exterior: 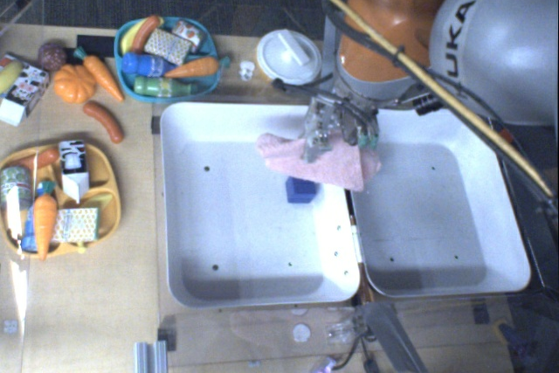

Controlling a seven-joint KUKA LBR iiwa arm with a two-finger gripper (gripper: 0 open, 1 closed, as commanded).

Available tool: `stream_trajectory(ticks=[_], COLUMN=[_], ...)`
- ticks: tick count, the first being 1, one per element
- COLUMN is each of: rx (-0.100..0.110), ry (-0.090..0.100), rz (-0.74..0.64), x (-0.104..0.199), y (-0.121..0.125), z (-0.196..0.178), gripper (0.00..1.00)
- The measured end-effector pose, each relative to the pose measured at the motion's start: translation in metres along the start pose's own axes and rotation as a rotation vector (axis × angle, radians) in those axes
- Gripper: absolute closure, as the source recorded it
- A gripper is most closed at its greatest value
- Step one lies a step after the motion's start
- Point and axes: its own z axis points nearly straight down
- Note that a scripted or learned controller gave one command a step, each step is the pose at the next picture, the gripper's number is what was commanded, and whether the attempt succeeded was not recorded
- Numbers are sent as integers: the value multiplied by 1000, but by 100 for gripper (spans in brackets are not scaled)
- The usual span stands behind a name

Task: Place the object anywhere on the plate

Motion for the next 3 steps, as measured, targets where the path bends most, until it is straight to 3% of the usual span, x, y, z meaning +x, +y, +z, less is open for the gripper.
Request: stream_trajectory(ticks=[2,3], rx=[-1,-1], ry=[-2,-3], rz=[-2,-2], x=[9,9], y=[101,100], z=[-7,-7], gripper=[100,0])
